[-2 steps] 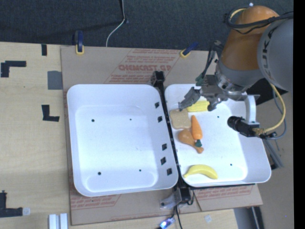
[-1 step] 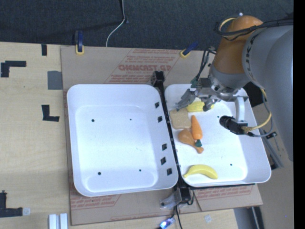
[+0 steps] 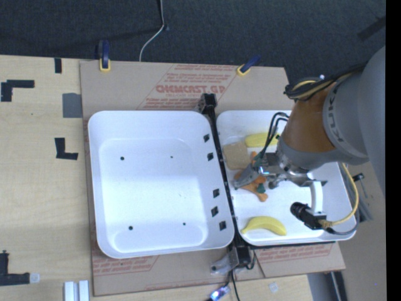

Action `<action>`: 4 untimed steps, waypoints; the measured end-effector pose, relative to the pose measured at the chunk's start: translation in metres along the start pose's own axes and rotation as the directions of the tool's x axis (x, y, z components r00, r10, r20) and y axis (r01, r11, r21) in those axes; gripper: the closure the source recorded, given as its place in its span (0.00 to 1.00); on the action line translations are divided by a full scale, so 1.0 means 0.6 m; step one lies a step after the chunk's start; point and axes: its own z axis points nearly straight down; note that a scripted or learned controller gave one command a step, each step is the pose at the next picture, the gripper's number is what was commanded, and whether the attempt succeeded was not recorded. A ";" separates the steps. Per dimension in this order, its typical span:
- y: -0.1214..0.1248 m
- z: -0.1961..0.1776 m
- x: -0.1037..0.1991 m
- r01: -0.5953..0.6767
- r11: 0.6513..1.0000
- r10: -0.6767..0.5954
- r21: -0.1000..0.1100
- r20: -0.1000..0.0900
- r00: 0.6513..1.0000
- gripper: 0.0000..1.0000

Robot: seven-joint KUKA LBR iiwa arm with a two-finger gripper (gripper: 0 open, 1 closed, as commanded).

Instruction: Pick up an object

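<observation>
- The grey arm (image 3: 348, 115) with its orange band (image 3: 307, 127) reaches in from 3 o'clock and hangs over the right bin (image 3: 241, 119)
- The gripper (image 3: 255, 179) sits low in the right bin, toward its 9 o'clock wall, near the black divider (image 3: 216, 162) between the two bins
- Whether the gripper is apart, together or clamped on anything cannot be told: the tips blur into the clutter beneath them
- An orange object (image 3: 260, 192) lies right under the gripper, poking out at its 5 o'clock; contact cannot be judged
- A tan flat object (image 3: 234, 155) rests at 11 o'clock of the gripper, close to the divider
- A yellow banana-like object (image 3: 264, 226) lies at 6 o'clock in the right bin, near its front rim, well apart from the gripper
- A second yellow object (image 3: 255, 140) lies at 12 o'clock of the gripper, partly hidden by the wrist
- The left bin (image 3: 100, 130) sits at 9 o'clock of the right bin, the two touching along the divider
- Both bins stand on a cardboard sheet (image 3: 182, 86) held by clamps (image 3: 103, 55) at its 12 o'clock edge
</observation>
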 end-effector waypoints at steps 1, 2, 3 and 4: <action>0.008 -0.024 0.003 0.005 1.000 -0.005 -0.011 0.001 1.000 1.00; -0.026 -0.360 0.181 0.015 0.999 -0.015 -0.031 -0.003 1.000 1.00; -0.024 -0.469 0.251 0.010 1.000 -0.010 -0.020 0.001 1.000 1.00; -0.098 -0.392 0.330 0.009 1.000 -0.009 -0.008 0.002 1.000 1.00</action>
